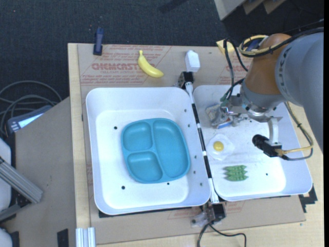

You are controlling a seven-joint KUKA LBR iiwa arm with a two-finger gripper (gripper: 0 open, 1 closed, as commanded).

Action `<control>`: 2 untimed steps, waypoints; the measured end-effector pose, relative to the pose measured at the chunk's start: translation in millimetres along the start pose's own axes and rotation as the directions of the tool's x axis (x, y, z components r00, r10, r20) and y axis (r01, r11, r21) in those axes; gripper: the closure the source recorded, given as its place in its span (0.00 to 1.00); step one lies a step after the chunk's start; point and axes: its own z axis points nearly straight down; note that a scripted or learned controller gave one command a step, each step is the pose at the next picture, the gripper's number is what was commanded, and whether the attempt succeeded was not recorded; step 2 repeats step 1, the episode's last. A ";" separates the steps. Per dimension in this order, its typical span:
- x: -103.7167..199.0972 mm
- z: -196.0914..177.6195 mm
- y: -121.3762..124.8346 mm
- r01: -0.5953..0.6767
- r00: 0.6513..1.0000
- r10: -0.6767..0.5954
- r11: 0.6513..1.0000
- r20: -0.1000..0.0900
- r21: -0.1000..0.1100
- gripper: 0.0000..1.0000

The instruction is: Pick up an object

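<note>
**Reaching into the right bin**

Green pea pods [236, 173] are lying nearest the front in the right bin [293, 181], with a fried egg [219, 146] just behind them. My hand [222, 115] is hovering low over the bin's back left corner, well apart from both, and I cannot tell how it is set. Beside me, the left bin [103, 153] is holding a blue divided plate [153, 150]. On the desk [85, 68] behind it, a banana [148, 66] is lying.
</note>
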 end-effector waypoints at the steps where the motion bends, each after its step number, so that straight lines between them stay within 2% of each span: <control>1: 54.7 -90.4 -29.1 0.002 1.000 -0.002 1.000 0.000 -0.002 1.00; 2: 54.7 -90.4 -29.1 0.002 1.000 -0.002 1.000 0.000 -0.002 1.00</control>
